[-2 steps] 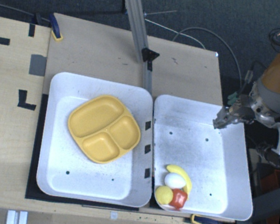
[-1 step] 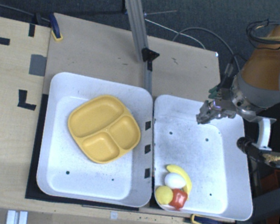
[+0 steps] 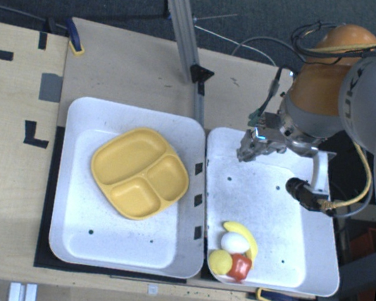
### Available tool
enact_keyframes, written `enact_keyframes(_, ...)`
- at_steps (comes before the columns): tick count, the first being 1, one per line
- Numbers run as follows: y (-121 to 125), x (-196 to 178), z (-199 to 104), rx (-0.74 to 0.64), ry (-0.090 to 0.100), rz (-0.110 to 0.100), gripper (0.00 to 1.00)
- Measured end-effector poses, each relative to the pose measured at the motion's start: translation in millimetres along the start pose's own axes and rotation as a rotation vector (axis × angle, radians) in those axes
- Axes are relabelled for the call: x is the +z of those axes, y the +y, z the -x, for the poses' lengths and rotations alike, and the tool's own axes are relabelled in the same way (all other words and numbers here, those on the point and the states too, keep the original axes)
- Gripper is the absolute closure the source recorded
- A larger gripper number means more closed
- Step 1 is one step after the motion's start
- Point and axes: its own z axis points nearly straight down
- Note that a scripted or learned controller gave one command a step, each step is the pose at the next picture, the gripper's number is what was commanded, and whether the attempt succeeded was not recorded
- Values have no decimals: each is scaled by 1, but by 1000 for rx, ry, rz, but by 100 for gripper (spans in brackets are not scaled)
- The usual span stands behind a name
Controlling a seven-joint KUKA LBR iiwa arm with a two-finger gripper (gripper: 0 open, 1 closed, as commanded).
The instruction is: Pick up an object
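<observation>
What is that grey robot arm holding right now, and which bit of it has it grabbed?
Nothing that can be seen. The gripper hangs over the far end of the right shallow white bin, well apart from the small pile of yellow, white and red toy pieces at the near end.

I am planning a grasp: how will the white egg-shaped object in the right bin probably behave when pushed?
The white egg looks smooth and rounded, so it may roll or slip. It touches the banana and yellow ball, which may shift too.

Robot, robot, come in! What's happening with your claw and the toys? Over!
Gripper over right bin's far left corner, nothing seen in it. Toy pile at near edge, untouched. Yellow plate in left bin. Path clear.
</observation>
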Motion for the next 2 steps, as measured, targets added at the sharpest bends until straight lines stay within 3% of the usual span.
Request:
enact_keyframes(1, 15, 13, -48, 0, 0, 1, 100)
enact_keyframes(2, 22, 3, -96, -1, 1, 3, 100)
